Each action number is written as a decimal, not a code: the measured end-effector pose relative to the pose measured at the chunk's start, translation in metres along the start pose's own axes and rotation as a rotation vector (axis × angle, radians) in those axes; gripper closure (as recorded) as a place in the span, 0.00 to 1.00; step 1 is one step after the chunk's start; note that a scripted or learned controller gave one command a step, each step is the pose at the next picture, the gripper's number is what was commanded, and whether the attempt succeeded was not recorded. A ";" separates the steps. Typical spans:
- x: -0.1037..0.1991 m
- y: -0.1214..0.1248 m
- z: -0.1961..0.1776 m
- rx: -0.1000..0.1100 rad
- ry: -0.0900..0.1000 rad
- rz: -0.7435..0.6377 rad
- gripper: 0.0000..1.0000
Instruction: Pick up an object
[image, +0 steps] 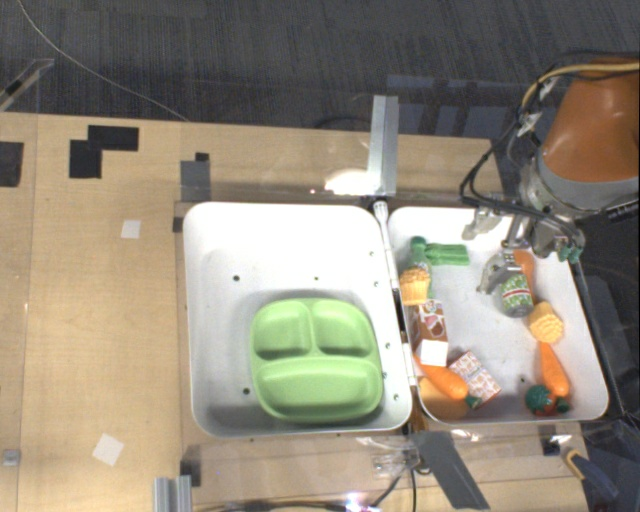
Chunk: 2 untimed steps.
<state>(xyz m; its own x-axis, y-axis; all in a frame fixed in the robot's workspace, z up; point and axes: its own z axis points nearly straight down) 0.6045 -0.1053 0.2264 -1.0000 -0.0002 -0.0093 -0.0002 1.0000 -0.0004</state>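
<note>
The arm (590, 140) reaches in over the far right corner of the right bin (590, 400), and its gripper (510, 268) hangs just above a small can with a red and green label (516, 293) that lies near the bin's right wall, a little past the middle. Whether the jaws are wide or narrow cannot be told, because the wrist hides most of them; nothing is seen clamped between them. Just beside the can, toward the near edge, lies a yellow corn piece (546, 322), and beyond it a carrot (553, 370) runs toward the near right corner. A green bottle-shaped toy (438, 252) lies at the far edge, and a small patterned box (477, 378) sits near the near edge. The left bin (215, 250) carries a green divided tray (315, 358) toward its near side.
</note>
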 end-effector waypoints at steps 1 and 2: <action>0.015 -0.048 0.133 0.002 -0.004 -0.054 0.00; 0.052 0.006 0.135 0.000 -0.008 0.057 0.00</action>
<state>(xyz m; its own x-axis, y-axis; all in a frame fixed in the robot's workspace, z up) 0.5541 -0.0996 0.0907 -0.9983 0.0564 -0.0173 0.0564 0.9984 -0.0001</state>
